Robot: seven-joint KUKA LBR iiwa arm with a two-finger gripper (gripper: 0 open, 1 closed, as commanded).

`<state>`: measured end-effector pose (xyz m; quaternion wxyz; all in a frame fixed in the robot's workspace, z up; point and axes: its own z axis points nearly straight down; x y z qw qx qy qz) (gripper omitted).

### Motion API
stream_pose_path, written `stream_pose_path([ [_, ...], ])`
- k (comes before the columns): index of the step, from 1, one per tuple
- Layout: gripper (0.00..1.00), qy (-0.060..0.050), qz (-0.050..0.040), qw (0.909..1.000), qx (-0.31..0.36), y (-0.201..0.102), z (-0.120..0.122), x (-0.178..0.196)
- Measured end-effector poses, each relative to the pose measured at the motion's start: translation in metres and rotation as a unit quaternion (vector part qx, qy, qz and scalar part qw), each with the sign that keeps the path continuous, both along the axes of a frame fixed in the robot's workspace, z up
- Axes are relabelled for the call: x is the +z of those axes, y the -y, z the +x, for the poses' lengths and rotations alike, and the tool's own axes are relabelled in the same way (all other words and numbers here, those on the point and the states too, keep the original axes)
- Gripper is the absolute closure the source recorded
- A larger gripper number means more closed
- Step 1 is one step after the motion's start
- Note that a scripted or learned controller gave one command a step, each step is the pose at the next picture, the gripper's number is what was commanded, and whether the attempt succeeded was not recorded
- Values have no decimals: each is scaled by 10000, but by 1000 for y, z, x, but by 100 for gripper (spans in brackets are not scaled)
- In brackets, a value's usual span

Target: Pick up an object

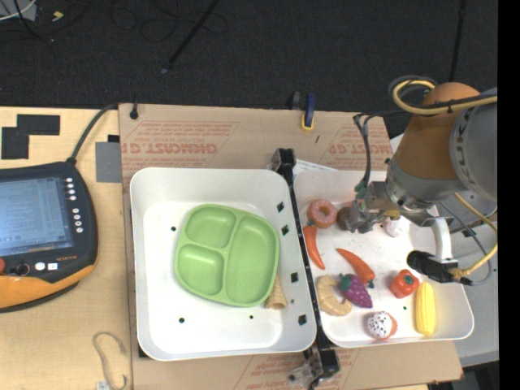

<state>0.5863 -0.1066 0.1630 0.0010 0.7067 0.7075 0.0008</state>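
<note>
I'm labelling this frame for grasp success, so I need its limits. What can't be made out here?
- Gripper, camera view: small, dark and foreshortened under the wrist, so open or shut cannot be told.
- Small white item beside it: partly covered by the arm, identity unclear.
- Ice cream cone: its top lies tucked under the green plate.
- Right bin: back corner hidden by the arm.

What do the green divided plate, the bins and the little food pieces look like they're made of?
The green divided plate looks like moulded plastic with a matte, even colour and rounded compartment ridges. The left bin and right bin seem thin white plastic with a faint sheen and rounded rims. The toy corn, grapes and doughnut appear to be plastic or rubber, brightly and uniformly coloured; the view leaves it open.
</note>
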Motion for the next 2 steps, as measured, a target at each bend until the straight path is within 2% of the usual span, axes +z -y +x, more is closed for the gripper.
stream_pose_path([
  [1,100,-2,1,10000,-4,-3,2,43],
  [2,100,-11,3,10000,-4,-1,2,66],
])
